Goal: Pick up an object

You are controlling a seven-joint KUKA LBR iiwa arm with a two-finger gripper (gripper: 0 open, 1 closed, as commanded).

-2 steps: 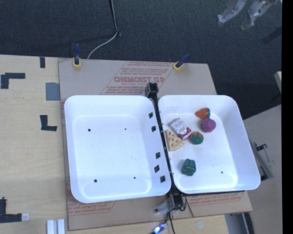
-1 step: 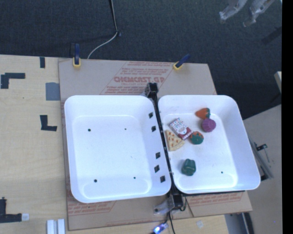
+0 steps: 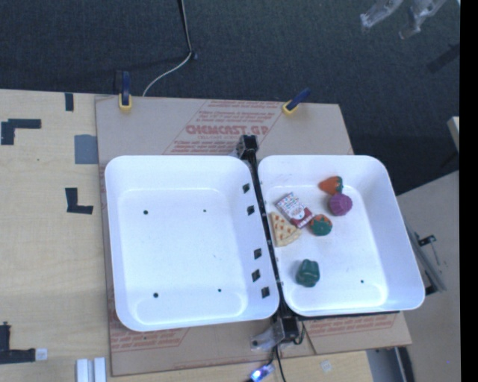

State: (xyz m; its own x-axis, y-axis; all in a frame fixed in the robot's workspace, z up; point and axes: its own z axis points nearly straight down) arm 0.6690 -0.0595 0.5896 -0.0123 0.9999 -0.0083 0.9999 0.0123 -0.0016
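Five small toys cluster near the left wall of the right bin [image 3: 388, 224], loose for picking: green pepper [image 3: 307, 273] nearest the front edge. We cannot tell our gripper's [image 3: 388, 15] state, blurred beyond the bench's far edge.

Both bins [image 3: 179, 168] look like smooth, slightly glossy white plastic. The board [image 3: 224, 123] beneath looks like matt brown cardboard. The green toy [image 3: 307, 273] seems glossy plastic.
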